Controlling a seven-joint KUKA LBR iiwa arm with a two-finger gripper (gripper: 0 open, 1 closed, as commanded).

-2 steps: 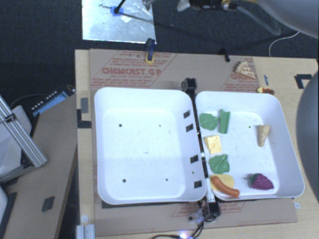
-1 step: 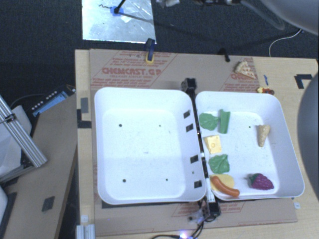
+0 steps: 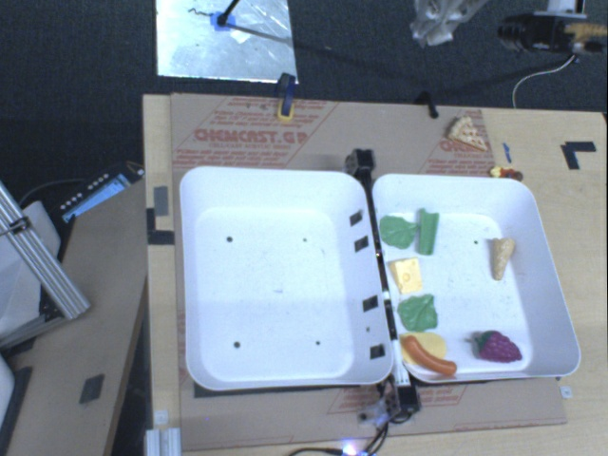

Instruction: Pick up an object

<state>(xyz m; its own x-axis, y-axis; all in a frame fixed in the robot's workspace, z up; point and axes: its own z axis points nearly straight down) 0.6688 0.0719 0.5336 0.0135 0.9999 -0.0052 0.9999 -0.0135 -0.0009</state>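
Observation:
My gripper [image 3: 439, 12] hangs high at the top of the view, well behind the right bin [image 3: 546, 255], with nothing between its translucent fingers. In the right bin lie several toy foods: two green leafy pieces [image 3: 397, 231] [image 3: 417, 311], a green pod [image 3: 428, 232], a yellow cheese block [image 3: 407, 275], a tan cone [image 3: 502, 256], a purple grape bunch [image 3: 497, 347] and an orange sausage on a yellow piece [image 3: 427, 353]. All sit far below and in front of the gripper.
The left bin [image 3: 204, 283] stands beside the right one. A pizza slice toy [image 3: 466, 133] lies on the cardboard behind the right bin. A yellow-blue clamp [image 3: 285, 98] sits at the board's back edge. A metal frame [image 3: 33, 255] stands at far left.

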